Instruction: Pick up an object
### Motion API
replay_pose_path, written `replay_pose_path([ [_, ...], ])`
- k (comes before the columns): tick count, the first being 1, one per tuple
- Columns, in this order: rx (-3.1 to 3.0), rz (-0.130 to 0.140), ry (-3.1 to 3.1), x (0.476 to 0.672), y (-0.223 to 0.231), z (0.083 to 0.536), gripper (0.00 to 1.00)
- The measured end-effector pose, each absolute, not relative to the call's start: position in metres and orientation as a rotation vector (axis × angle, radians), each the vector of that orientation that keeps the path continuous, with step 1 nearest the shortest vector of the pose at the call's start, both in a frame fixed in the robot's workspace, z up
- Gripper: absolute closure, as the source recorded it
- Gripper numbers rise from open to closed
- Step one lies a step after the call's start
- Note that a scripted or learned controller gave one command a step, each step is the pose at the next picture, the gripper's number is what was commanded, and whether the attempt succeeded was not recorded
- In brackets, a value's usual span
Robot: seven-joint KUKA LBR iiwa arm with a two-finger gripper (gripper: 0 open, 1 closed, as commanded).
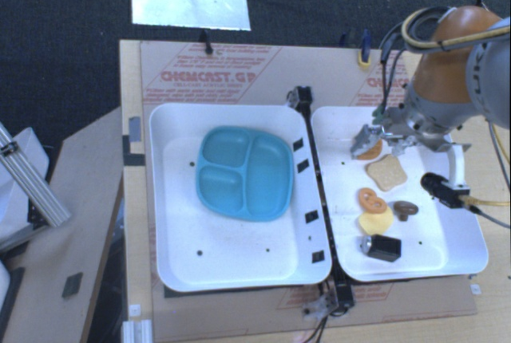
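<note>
My gripper (378,141) hangs low over the back part of the right bin (471,250). A small orange piece (370,151) shows just under its left side, partly hidden by it. I cannot tell whether the piece is gripped or lying on the bin floor. A slice of toast (386,172) lies just in front of the gripper. Further forward lie an orange pretzel-shaped piece (367,199), a yellow piece (375,221), a small brown piece (406,210) and a black box (382,246).
The left bin (180,254) holds a blue divided plate (243,172). A black divider with clips (314,190) runs between the bins. The arm's orange band (451,54) and cables (455,190) reach over the right bin's right side.
</note>
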State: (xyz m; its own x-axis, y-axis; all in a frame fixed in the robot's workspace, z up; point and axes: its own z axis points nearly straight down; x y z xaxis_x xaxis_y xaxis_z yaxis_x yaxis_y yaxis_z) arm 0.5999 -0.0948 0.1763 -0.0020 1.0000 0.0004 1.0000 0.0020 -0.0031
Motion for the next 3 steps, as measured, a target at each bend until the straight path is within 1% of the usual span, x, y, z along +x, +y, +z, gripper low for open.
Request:
replay_pose_path([
  [1,-2.219,0.003,-2.221,0.607,-0.098,0.117,0.00],
  [2,-2.222,-0.003,-2.225,0.609,-0.098,0.086,0.00],
  [3,-2.231,-0.011,-2.232,0.612,-0.100,0.101,1.00],
])
